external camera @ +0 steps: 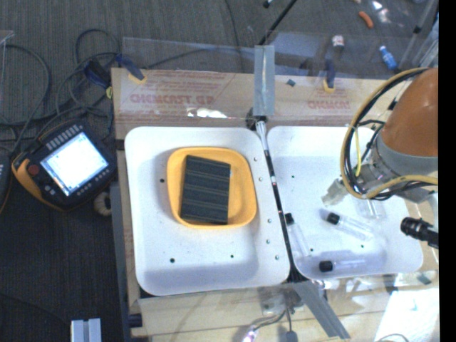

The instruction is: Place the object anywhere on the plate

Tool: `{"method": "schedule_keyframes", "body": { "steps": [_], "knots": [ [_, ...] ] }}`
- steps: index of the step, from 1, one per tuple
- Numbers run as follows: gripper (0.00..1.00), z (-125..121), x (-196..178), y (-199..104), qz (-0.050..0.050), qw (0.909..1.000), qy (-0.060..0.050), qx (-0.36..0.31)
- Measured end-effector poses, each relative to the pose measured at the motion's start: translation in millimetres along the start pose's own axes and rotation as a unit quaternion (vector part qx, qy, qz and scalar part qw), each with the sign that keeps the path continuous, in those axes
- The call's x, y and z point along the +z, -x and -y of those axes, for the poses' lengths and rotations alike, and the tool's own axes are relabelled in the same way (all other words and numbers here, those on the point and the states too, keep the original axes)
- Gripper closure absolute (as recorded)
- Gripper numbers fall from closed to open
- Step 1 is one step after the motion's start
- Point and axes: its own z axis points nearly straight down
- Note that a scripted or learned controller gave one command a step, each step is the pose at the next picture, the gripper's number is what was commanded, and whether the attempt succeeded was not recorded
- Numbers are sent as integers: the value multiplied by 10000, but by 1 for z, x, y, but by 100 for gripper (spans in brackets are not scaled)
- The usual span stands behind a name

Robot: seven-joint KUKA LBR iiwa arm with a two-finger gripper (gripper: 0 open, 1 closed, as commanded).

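A yellow plate (244, 204) with rounded corners lies in the middle of the left white bin (153, 251). A dark grey ribbed block (206, 189) lies flat on the plate, well inside its rim. The grey arm with its orange band (420, 116) leans in over the right side of the right bin (303, 152). My gripper (372, 191) hangs below the wrist among yellow and black cables, far to the right of the plate. The wrist and cables hide its end.
Two clear tubes with black caps lie in the right bin, one (349, 224) near the middle and one (343, 264) by the front wall. A metal divider (274, 191) runs between the bins. A teach pendant (65, 166) sits on the floor to the left.
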Motion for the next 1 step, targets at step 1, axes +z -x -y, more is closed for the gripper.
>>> {"method": "schedule_keyframes", "body": {
  "steps": [1],
  "knots": [
    [0,0,0,0,1,10000,0,1]
  ]
}}
